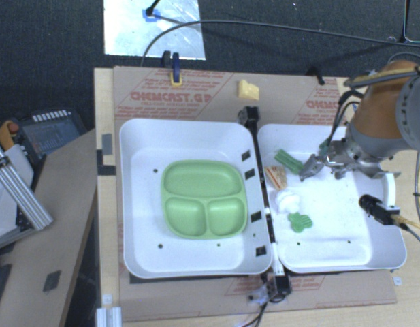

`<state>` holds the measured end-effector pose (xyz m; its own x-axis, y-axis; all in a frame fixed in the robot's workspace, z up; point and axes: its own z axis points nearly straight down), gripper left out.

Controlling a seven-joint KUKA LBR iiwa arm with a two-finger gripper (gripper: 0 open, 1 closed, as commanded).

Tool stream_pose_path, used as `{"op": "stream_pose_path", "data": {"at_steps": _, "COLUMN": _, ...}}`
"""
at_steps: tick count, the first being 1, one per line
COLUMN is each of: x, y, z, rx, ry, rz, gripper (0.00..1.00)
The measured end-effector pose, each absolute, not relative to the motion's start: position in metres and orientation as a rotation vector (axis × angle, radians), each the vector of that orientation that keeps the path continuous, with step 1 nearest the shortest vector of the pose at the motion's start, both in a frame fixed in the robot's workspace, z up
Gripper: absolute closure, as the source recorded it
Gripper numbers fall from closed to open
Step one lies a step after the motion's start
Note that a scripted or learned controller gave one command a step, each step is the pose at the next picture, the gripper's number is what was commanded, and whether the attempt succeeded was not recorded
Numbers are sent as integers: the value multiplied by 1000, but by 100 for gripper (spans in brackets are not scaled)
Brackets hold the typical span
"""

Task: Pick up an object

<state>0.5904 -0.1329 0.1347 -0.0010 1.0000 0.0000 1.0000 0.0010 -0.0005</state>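
Camera view: we see the pincer [317, 167] released, holding nothing, above the right white bin [346, 251], beside a green oblong block [288, 159].

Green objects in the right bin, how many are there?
2: a green strip near the bin's upper left, by the gripper, and a green piece lower down beside a white lump. The arm may hide more.

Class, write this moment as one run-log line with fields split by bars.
arm: over right bin | end effector: beside green stick, nothing seen held | left bin: green divided plate | pick: not yet done
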Motion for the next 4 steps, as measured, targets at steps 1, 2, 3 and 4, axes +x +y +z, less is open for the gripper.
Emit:
{"op": "stream_pose_path", "data": {"at_steps": 1, "x": 590, "y": -132, "z": 83, "rx": -2219, "ry": -2222, "rz": 1, "gripper": 0}}
{"op": "stream_pose_path", "data": {"at_steps": 2, "x": 592, "y": -133, "z": 96, "rx": -2222, "ry": -2225, "rz": -2, "gripper": 100}}
{"op": "stream_pose_path", "data": {"at_steps": 3, "x": 592, "y": -138, "z": 160, "rx": -2225, "ry": -2227, "rz": -6, "gripper": 100}}
{"op": "stream_pose_path", "data": {"at_steps": 4, "x": 594, "y": -138, "z": 204, "rx": -2222, "ry": -2229, "rz": -5, "gripper": 100}}
